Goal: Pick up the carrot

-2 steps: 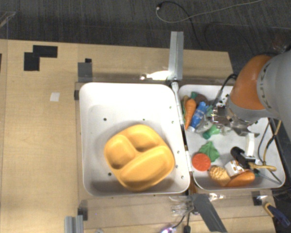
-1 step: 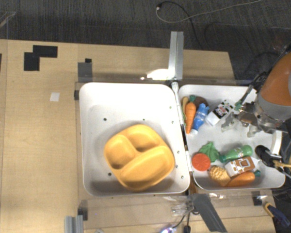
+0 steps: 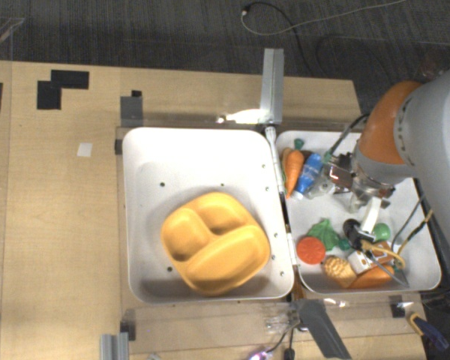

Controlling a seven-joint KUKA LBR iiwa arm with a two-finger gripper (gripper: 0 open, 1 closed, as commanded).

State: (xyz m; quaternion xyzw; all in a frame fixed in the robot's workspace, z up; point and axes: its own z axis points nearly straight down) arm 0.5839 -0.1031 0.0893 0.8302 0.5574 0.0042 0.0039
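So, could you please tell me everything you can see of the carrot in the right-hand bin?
The carrot is a small orange toy, smooth and plastic-looking, tapered, with a green leafy top at its far end. It lies flat in the far left corner of the right bin, lengthwise along the left wall, with its narrow tip pointing toward the near side. A blue bottle-like item lies close against its right side. Nothing is gripping it.

The carrot (image 3: pixel 292 169) is orange with a green leafy top. It lies flat in the right-hand bin (image 3: pixel 315 208), along the wall nearest the other bin, with its top pointing toward the far corner.
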